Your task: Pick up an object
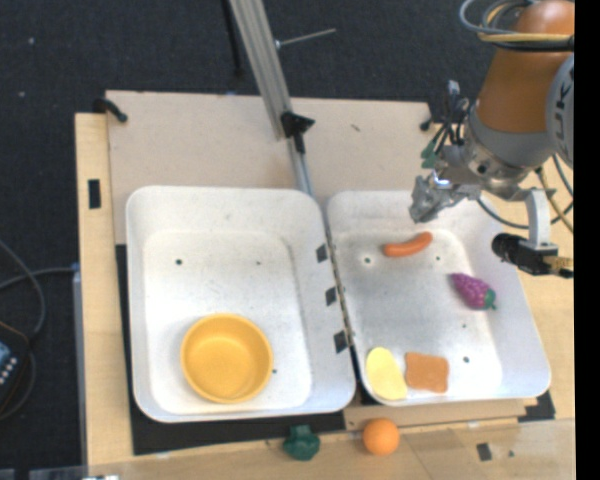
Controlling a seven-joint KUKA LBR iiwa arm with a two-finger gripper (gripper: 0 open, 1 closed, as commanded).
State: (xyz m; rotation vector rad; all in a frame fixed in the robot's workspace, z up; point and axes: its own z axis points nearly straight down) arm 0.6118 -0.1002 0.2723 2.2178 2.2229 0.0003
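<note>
In the right bin (500, 363) lie an orange carrot-like stick (407, 246) near the back, a purple grape bunch (473, 290) at the right, a pale yellow piece (384, 373) and an orange block (426, 372) at the front. My gripper (426, 205) hangs over the back of this bin, just above and behind the orange stick, with nothing seen between its fingers. A yellow bowl (226, 357) sits in the left bin (160, 218).
A slanted metal pole (270, 78) rises from between the bins at the back. On the bench in front of the bins lie an orange ball (380, 436) and a small green thing (301, 443).
</note>
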